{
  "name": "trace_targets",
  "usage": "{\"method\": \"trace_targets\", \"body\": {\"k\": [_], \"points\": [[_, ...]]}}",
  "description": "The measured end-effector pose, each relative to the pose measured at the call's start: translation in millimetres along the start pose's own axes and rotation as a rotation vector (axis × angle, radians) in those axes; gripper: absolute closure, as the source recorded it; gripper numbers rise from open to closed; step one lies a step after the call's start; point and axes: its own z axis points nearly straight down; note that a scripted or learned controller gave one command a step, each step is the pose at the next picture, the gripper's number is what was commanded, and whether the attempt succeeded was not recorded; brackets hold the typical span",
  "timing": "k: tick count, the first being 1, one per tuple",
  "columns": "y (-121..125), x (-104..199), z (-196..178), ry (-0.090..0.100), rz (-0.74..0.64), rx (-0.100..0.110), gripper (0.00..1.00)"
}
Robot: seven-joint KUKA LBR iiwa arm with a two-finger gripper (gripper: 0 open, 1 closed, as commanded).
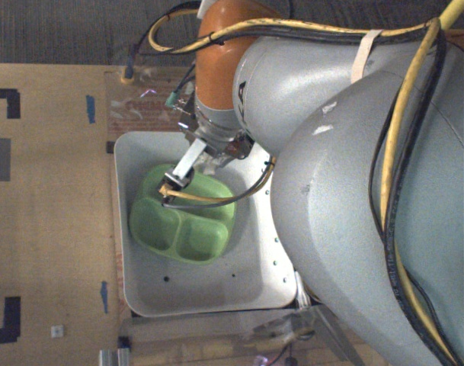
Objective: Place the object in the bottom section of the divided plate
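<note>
Toward the left wall of the white bin (187, 290), lying flat: green divided plate (193, 235), its two smaller compartments turned to the bin's lower edge. Poised over the plate's upper rim: gripper (225, 148), opening impossible to tell. Object for placing hidden or too unclear to name. Probably small, light, perhaps slick; best pinched gently across its narrowest part.

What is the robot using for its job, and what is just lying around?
For the job:
- green plate
- arm, hovering over the plate
- white bin, which holds the plate

Just lying about:
- blue tape on the bench
- black marks on the bench
</note>
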Motion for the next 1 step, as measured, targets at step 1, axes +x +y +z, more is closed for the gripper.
{"method": "trace_targets", "body": {"k": [1], "points": [[-46.7, -1.4, 96.6, 0.011, -0.086, -0.012, 1.00]]}}
